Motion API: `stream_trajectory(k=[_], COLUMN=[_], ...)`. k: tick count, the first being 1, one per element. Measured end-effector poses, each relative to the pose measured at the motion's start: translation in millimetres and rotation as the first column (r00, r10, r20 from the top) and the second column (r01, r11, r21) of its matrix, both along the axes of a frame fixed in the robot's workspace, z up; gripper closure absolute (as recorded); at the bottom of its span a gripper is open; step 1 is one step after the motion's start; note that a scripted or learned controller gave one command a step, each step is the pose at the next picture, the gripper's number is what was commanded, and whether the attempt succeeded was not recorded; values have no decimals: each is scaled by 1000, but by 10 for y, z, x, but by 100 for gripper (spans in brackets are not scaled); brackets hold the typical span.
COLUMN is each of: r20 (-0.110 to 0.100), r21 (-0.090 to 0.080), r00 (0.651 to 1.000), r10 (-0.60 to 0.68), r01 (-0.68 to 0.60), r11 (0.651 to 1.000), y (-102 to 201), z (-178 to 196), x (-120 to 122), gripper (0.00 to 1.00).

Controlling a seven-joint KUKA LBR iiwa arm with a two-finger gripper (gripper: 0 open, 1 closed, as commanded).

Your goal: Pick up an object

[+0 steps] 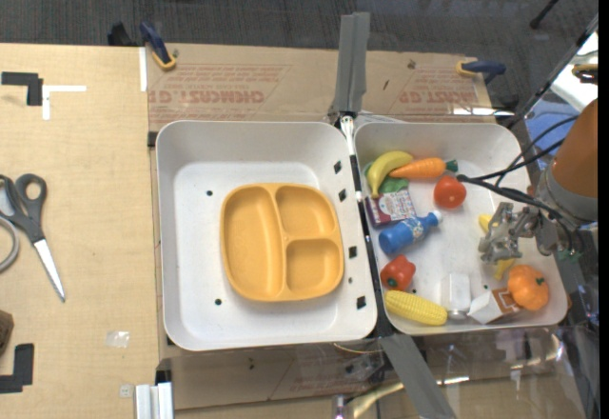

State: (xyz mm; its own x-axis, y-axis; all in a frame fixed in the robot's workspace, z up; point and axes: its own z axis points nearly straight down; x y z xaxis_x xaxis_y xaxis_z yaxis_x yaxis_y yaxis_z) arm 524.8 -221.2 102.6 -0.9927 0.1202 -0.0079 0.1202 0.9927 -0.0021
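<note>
My claw (499,234) hangs low over the right bin (428,129), toward its 3 o'clock side, and I cannot tell from this slanted view whether it is wide or narrow; the metal parts blur together. Nothing visibly sits in it, so I judge the pick not yet made.

Closest to me, at about 5 o'clock from the claw and just beside it, lies a small orange pumpkin (528,288). A yellow scrap of something peeks out at 9 o'clock of the claw, touching or nearly so; too small to name. Further at 7 o'clock sit a white block (460,291) and, beyond it, a corn cob (414,309) along the bin's near wall, with a red pepper (398,271) just above the cob.

Going toward 10 o'clock I find a tomato (449,192), a carrot (419,168) and a banana (385,167) crowded in the far left corner, and a blue bottle (407,232) beside a small printed packet (392,206).

The left bin (190,217) holds a yellow divided plate (283,242), well apart from me. On the table (76,217) at far 9 o'clock lie scissors (36,231).

What is left, as I judge it: settling on one object, likely the pumpkin, closing on it, and lifting it clear.
</note>
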Motion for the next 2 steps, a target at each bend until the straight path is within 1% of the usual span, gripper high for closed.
stream_trajectory(k=[1,2], r20=[0,5], r21=[0,-2], r00=[1000,1000], r10=[0,2], r01=[0,-2], r11=[1000,1000], y=[3,3], z=[0,101], x=[1,21], gripper=[0,100])
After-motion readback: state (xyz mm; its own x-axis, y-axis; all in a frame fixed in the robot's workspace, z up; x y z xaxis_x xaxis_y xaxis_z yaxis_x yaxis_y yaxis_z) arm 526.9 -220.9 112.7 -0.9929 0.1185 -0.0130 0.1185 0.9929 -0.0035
